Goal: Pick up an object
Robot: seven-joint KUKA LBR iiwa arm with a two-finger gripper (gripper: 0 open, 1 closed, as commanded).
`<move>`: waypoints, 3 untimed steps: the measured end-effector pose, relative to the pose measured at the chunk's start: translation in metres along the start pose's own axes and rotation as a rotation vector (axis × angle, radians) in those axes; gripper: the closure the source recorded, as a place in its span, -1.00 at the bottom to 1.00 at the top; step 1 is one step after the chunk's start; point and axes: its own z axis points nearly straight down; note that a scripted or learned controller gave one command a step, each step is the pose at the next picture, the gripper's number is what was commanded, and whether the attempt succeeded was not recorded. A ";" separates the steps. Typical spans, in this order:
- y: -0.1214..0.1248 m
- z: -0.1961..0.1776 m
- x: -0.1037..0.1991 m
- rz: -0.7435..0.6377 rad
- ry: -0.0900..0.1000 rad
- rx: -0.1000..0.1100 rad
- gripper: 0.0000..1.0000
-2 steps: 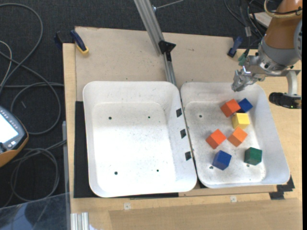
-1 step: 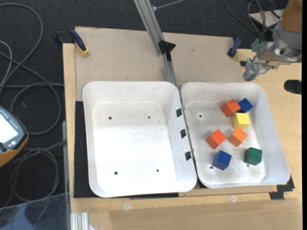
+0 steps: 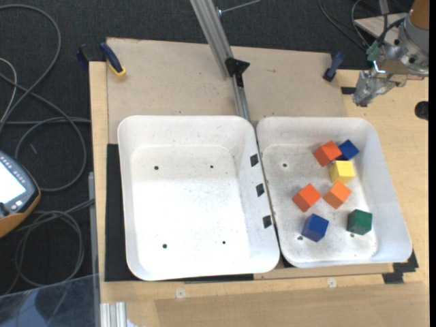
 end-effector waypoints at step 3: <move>-0.045 0.024 0.145 -0.004 0.004 0.010 1.00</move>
